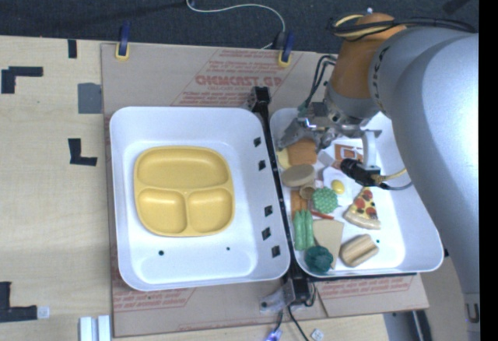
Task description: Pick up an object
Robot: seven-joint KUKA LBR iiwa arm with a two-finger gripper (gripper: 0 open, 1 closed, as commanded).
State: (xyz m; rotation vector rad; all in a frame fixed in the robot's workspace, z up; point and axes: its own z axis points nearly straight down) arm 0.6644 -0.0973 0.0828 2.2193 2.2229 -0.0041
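The right bin holds several toy foods: an orange piece, a brown round piece, a green bumpy piece, a pizza slice, a bun, a green cucumber, a tan wedge and a teal ball. My gripper is low over the far left part of this bin, just above the orange piece. The wrist and its cables hide the gripper's tip, so whether it touches anything is unclear.
The left bin holds a yellow three-compartment tray. A black divider runs between the bins. A small orange-and-white card lies under the wrist. The grey arm covers the right bin's far right side.
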